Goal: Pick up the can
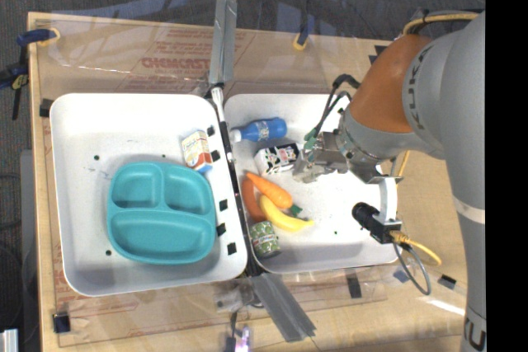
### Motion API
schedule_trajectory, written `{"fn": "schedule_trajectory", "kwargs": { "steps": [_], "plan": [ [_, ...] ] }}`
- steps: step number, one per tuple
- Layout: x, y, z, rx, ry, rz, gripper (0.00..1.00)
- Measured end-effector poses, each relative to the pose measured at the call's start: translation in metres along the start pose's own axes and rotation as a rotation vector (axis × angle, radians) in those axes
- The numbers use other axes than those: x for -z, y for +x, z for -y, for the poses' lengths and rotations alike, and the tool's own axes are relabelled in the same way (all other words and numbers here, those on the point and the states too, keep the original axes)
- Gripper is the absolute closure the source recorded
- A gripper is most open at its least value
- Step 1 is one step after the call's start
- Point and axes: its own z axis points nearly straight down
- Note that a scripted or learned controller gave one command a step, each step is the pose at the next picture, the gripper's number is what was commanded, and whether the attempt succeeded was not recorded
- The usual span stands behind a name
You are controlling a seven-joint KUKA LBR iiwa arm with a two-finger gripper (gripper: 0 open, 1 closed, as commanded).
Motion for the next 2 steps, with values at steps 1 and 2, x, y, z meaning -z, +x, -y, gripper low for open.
{"fn": "schedule_trajectory", "kwargs": {
  "steps": [1, 2],
  "plan": [
    [-0.078, 0.035, 0.033, -0.241, -0.03, 0.0, 1.0],
    [0.008, 0.167, 0.066, -0.26, 0.0, -0.002, 1.0]
  ]
}}
